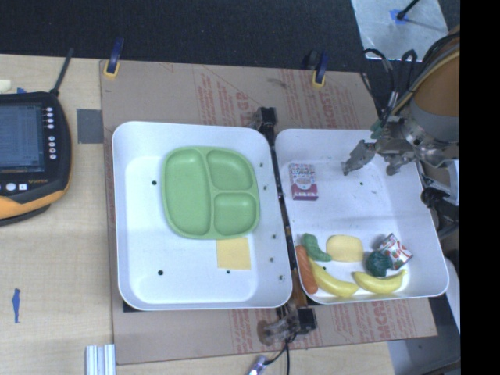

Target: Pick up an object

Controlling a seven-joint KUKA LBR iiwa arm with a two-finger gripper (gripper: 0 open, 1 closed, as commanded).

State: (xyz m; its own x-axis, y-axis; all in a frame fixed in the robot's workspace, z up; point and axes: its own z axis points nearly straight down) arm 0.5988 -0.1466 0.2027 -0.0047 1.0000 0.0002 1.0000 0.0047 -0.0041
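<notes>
A: Entry, single overhead view. Grey arm with two-finger gripper (375, 156) sits over the far part of the shallow white right-hand bin (344, 209). The jaws look spread, two dark prongs apart, nothing between them.

B: Candidates for the pick?

A: All nearer the camera than the jaws. A small red-and-white printed packet (303, 181) lies flat, off to the jaws' side toward the bin divider, near but apart. Along the near wall, well away from the jaws: a pale yellow rounded lump (344, 248), a green leafy toy piece (315, 247), an orange toy carrot (305, 269), two yellow toy bananas (355, 282), and a crumpled dark green and red wrapper (387, 256).

B: Why clustered there?

A: My judgement: loose items gather at the low wall; several touch, so a clean grasp there is harder. The packet stands alone, likeliest target.

B: The other bin?

A: The white left-hand bin (141, 233) holds a light green three-compartment plastic plate (211, 191) and a flat yellow square slice (233, 253), just beside the plate.

B: Surroundings?

A: Brown cardboard sheet (195, 92) clipped over a pale wooden desk (47, 272); orange-edged teach pendant (27, 155) far beyond the left bin; dark floor behind.
</notes>
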